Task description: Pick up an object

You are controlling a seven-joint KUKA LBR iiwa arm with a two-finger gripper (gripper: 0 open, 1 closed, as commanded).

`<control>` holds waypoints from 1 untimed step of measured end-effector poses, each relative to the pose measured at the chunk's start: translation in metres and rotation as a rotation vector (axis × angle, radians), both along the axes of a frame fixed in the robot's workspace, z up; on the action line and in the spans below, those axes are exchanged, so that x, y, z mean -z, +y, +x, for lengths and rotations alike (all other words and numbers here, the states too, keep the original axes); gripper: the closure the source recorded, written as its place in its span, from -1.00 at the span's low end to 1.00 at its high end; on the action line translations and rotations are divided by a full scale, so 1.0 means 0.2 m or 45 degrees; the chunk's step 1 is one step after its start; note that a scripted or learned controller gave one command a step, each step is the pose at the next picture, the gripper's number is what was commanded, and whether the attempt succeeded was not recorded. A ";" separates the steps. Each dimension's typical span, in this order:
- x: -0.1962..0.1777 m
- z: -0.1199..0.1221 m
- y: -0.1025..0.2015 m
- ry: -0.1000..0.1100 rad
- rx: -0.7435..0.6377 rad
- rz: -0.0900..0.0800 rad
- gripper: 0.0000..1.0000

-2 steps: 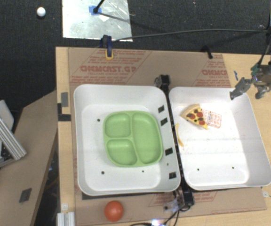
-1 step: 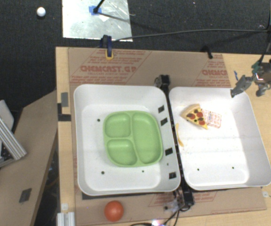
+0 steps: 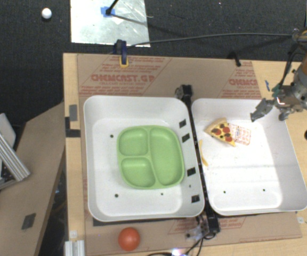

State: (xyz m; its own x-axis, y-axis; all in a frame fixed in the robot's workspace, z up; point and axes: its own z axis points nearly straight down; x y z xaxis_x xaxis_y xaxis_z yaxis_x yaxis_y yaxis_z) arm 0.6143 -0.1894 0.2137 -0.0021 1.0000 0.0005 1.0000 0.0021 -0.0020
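Pizza is the obvious thing to go for: a toy pizza slice [image 3: 220, 130] lies in the right bin [image 3: 281, 196], toward its upper left, touching a small clear packet with red print [image 3: 241, 135] just to its right. It looks like light moulded plastic, stiff and probably a bit slick, lying flat, so I'd pinch it across the narrow wedge rather than along the crust. The packet looks thin and floppy and could get caught up in the same grab. A thin yellow stick [image 3: 202, 153] lies near the bin's left wall, apart from both. The gripper [image 3: 272, 111] hovers over the bin's upper right edge with its fingers spread and nothing between them. The left bin [image 3: 97, 196] carries a green divided tray [image 3: 150, 157]. An orange ball [image 3: 129, 238] sits on the bench [image 3: 239, 71] in front.
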 end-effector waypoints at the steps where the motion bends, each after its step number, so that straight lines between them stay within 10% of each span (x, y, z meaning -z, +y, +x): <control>1: 0.23 0.05 0.02 -0.004 -0.005 -0.001 -1.00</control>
State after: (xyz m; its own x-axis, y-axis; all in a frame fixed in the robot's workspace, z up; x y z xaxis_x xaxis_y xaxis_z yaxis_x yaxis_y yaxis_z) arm 0.6235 -0.1849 0.1670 -0.0063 1.0000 -0.0006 1.0000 0.0063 0.0010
